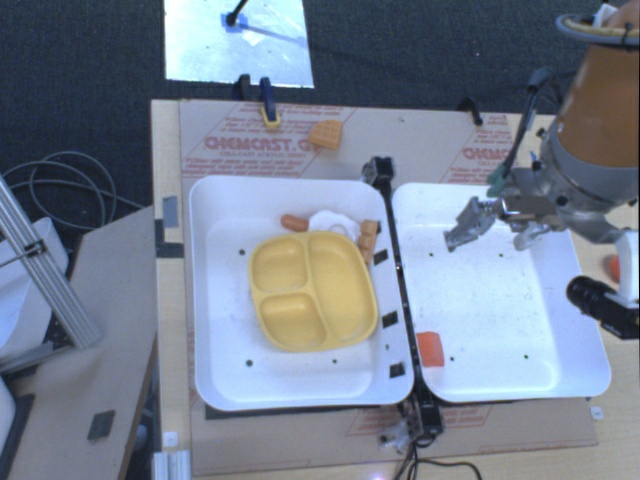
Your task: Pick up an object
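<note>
Camera view gives me both shallow white plastic bins at a slant, and I take the yellow three-compartment plastic tray [312, 292] in the left white bin [215, 363] as my landmark; the tray lies flat near the middle of that bin; just beyond its far edge I see a small orange sausage-shaped piece [295, 223], a crumpled white thing [333, 225] beside it, and a short tan block [368, 237] close to the divider between the bins. Across that divider from the tray, in the right white bin [560, 373], a small red-orange block [429, 348] sits against the near left corner. The grey two-finger gripper [470, 227] hangs over the far left part of the right bin, on the far side of the divider from the tray; its metal fingers point towards the tray, and I see nothing between them; whether they stand apart or together I cannot tell from this angle. I judge the pick not yet made; this looks like the approach step. The red-orange block seems the nearest candidate; the next move would need the gripper brought over it, lowered squarely, and kept off the bin wall, which I expect could block one finger.
</note>
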`<state>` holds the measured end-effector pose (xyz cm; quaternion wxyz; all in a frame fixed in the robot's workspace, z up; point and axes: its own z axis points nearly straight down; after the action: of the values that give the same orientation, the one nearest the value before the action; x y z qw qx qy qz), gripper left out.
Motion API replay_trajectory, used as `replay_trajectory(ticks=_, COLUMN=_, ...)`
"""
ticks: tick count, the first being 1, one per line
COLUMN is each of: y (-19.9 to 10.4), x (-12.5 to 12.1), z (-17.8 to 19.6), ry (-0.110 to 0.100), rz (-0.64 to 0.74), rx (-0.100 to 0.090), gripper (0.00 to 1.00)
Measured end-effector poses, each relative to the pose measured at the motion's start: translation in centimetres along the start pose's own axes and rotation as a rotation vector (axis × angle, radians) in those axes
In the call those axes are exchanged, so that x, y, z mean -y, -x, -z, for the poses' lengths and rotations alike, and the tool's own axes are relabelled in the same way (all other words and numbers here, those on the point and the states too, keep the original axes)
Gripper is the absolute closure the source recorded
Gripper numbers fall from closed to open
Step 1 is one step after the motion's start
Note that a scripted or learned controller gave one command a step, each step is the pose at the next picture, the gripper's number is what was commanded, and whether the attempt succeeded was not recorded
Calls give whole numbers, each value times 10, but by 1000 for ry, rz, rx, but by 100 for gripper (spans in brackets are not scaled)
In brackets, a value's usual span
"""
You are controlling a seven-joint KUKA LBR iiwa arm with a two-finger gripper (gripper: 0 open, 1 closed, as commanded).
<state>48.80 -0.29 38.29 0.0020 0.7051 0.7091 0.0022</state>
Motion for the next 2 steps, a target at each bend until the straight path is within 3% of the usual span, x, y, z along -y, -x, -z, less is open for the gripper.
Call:
replay_trajectory(ticks=1, y=0, x=-1, z=11, ry=3, rz=5, rx=0, gripper=100)
replay_trajectory(ticks=2, y=0, x=-1, z=11, ry=3, rz=4, rx=0, gripper=0)
